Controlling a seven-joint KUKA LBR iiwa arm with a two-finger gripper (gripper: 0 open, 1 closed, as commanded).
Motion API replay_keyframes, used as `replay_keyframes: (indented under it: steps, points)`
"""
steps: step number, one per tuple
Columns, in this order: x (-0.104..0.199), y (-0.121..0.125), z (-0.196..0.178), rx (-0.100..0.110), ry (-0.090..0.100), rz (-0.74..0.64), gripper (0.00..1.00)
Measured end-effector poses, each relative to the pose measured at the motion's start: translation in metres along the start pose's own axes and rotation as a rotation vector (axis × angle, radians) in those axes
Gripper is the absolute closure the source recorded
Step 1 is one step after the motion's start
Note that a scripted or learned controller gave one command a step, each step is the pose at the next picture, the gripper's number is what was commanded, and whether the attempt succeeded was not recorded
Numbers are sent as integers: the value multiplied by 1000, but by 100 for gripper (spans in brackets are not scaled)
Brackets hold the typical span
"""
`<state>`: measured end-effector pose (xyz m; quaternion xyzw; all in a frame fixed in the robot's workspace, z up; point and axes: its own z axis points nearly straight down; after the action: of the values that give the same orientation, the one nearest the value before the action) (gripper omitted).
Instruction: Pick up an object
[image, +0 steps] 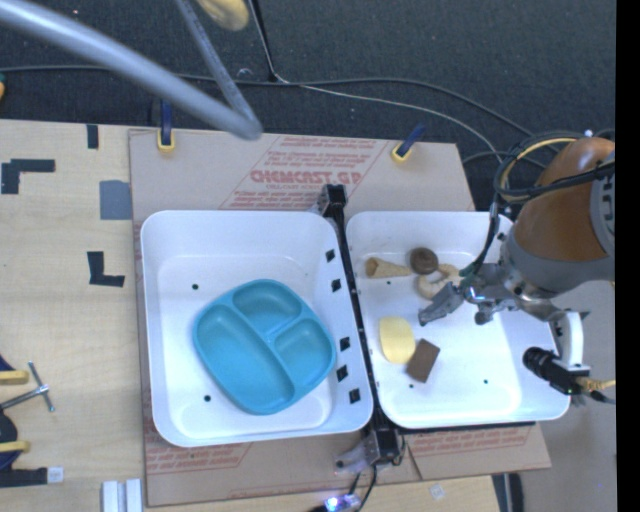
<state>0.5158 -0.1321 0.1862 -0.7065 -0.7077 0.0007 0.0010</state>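
Objects, right bin (500, 400): yellow block (397, 339) touching brown block (423, 360) near centre; cone (385, 267), brown ball (424, 260) and pale piece (434, 285) farther back. Gripper (455, 303) hangs just right of the pale piece, fingers spread, grasping nothing. Yellow block lies nearer and left.

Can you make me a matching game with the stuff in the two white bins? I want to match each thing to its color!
Things:
1. divided plate
2. soft block beside the bins' middle wall
3. small flat piece next to that block
4. band on the arm

Colors:
A. orange
B. brown
C. blue
D. yellow

Pairs: 1-C, 2-D, 3-B, 4-A

The plate lies in the left bin. The block and the flat piece lie in the right bin, where the gripper is reaching.
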Motion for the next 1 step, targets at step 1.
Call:
replay_keyframes:
  steps: [1]
  points:
    - [-2, -1, 44, 3, 0, 1, 0]
